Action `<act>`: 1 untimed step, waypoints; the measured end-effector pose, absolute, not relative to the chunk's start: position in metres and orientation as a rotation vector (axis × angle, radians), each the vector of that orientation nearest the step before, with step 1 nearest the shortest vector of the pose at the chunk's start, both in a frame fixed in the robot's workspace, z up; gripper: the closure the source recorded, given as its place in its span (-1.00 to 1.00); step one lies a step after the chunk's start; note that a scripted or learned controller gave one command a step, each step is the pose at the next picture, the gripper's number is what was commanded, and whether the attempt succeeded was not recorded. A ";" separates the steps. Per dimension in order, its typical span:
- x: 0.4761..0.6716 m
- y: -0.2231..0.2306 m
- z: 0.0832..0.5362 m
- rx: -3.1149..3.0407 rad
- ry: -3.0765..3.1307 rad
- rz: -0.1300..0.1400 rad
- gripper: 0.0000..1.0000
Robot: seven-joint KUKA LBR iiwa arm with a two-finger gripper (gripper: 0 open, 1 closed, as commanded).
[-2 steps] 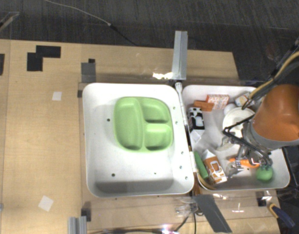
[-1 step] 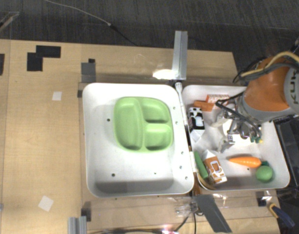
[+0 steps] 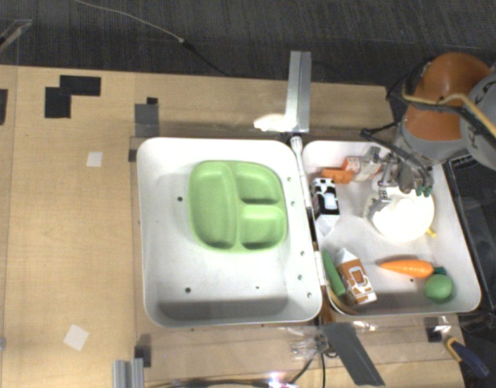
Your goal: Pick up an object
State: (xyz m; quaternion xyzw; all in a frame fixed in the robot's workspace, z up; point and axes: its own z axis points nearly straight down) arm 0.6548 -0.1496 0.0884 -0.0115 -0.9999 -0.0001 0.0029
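My gripper hangs over the upper part of the right bin, coming in from the upper right under the orange wrist band. Just below it lies a white round object; whether they touch I cannot tell. The same bin holds an orange carrot, a green ball, a small brown box, a green stick-like item, a black-and-white item and an orange-and-white packet.
The left bin holds a green divided plate. A metal post stands behind the seam between the two bins. The wooden bench stretches to the left.
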 end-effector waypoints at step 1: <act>0.618 -0.156 0.089 -0.287 -3.141 -0.001 -1.00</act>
